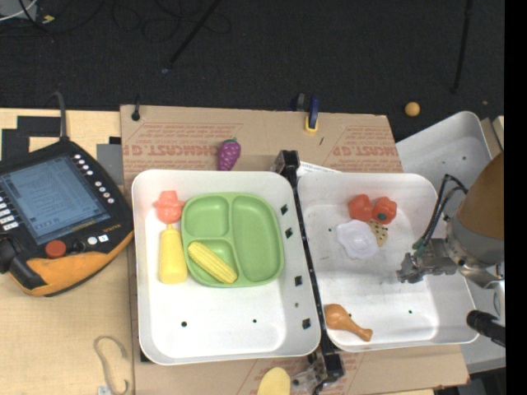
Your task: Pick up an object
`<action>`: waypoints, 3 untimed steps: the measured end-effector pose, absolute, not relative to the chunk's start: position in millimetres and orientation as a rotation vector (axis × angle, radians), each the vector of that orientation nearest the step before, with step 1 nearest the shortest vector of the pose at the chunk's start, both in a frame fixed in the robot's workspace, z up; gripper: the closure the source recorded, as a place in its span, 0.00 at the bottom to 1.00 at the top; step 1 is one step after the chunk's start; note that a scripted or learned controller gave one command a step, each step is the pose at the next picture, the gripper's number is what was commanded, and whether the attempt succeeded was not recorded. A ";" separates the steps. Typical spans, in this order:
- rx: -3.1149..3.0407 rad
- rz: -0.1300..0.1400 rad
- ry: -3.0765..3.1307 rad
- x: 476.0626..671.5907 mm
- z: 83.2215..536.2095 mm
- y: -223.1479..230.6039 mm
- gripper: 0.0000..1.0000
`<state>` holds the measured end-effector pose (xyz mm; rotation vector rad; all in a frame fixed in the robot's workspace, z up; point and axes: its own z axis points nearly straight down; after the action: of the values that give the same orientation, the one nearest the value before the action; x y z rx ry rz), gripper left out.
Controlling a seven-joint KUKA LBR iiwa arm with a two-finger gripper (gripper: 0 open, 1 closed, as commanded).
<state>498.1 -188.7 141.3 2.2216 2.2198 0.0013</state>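
Note:
My gripper [409, 270] hangs low over the right side of the right bin [412, 319], reaching in from the right edge. In that bin lie a red-orange pepper-like toy [371, 209] at the back, a clear white lid-like piece [356, 240] just in front of it, and a brown drumstick-like toy [347, 322] at the front left. The gripper is to the right of the lid piece and apart from all three. In the left bin [214, 327] sit a green divided plate [233, 239] with a yellow corn cob [212, 262], a yellow bottle [171, 255] and an orange toy [168, 206].
A purple grape toy [228, 154] lies on the cardboard behind the left bin. A yellow object [274, 381] sits at the front edge below the bins. A teach pendant [58, 212] rests on the bench at far left. A blue-yellow clamp [312, 113] holds the cardboard at the back.

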 end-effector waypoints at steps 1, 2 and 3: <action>2.220 0.002 2.220 505.2 187.3 -184.2 1.00; 2.220 0.001 2.221 505.6 229.5 -185.1 1.00; 2.221 -0.001 2.226 518.8 218.3 -134.6 1.00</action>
<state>518.8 -134.6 218.3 2.2214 2.2263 -0.0011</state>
